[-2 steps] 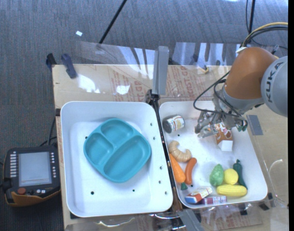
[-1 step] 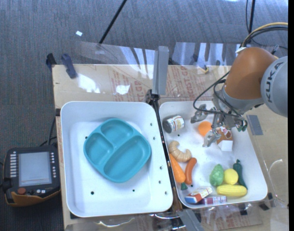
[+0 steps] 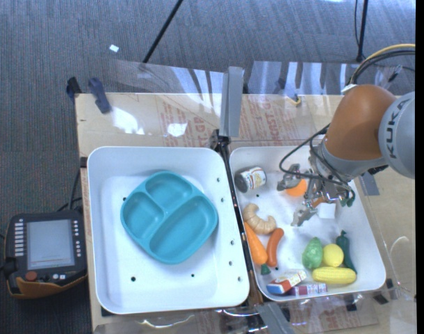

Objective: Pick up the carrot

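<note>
Carrot [image 3: 256, 243], a smooth orange taper, lies at the right bin's [image 3: 368, 218] nine o'clock edge, touching a red sausage [image 3: 274, 244] and knobbly ginger [image 3: 259, 218]. Our gripper [image 3: 306, 204] hangs at its two o'clock; jaw state we cannot tell. We judge crowding could cause a wrong grab.

Bright, even light is seen; glare is reflected on the clear plastic sheet [image 3: 156, 120] (slightly soft focus).

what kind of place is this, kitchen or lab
Most likely a robotics lab, not a kitchen: a grey and orange robot arm over two shallow white bins, toy plastic food such as an orange carrot, and a handheld control pendant.
</note>
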You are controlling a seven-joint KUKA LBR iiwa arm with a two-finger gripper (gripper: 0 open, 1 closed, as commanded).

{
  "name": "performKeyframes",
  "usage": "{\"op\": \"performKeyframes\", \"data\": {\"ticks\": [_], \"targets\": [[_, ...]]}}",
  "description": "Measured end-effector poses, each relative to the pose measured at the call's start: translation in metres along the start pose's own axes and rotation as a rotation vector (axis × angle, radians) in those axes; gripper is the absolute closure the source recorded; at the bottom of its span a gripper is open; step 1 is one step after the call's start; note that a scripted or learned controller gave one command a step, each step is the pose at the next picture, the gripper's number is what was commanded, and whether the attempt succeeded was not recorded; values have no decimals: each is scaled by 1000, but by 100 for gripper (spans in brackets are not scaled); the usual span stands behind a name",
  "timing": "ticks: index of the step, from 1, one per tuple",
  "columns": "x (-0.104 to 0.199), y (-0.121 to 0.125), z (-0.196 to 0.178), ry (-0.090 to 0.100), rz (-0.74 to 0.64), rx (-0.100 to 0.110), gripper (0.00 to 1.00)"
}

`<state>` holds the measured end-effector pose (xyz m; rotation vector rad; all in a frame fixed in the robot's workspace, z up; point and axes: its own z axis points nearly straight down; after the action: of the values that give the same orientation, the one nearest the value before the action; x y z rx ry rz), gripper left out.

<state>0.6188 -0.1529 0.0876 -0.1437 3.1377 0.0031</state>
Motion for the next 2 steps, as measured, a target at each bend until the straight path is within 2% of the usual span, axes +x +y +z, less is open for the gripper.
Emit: {"op": "performKeyframes", "data": {"ticks": [1,2], "targets": [[-2,3,-11,-5,-7,1,100],[4,-16,-138,-15,53,5,100]]}}
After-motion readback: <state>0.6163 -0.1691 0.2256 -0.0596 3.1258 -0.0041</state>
